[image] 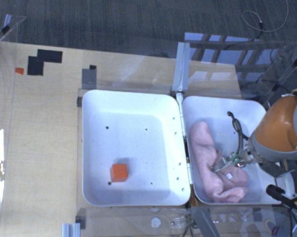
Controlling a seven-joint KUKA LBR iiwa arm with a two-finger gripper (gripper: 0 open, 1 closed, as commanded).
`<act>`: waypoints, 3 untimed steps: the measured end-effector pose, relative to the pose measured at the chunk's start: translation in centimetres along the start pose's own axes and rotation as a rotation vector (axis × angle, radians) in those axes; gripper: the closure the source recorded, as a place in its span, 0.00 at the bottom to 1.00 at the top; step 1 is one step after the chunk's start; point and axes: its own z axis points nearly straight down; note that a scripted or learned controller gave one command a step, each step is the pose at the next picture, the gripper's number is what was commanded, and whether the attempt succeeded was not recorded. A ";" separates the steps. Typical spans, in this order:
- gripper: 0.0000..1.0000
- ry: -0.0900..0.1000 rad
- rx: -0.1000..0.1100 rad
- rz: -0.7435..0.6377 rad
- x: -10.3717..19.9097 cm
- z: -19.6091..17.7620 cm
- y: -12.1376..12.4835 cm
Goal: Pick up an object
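From above, the hand (225,165) sits low in the right bin (210,111), its tips down on the pink cloth (208,157) that lies along that bin's left half; whether they are apart or together I cannot tell. The cloth lies under and just left of the hand. An orange cube (119,172) rests in the left bin (129,102), near-left part, well apart

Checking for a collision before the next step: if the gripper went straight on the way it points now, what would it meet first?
Probably the pink plush toy in the right bin: the gripper points down and leftward right at it, possibly already touching; depth is unclear.
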 end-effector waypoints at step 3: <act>0.00 0.004 0.007 0.208 -0.2 -8.3 11.0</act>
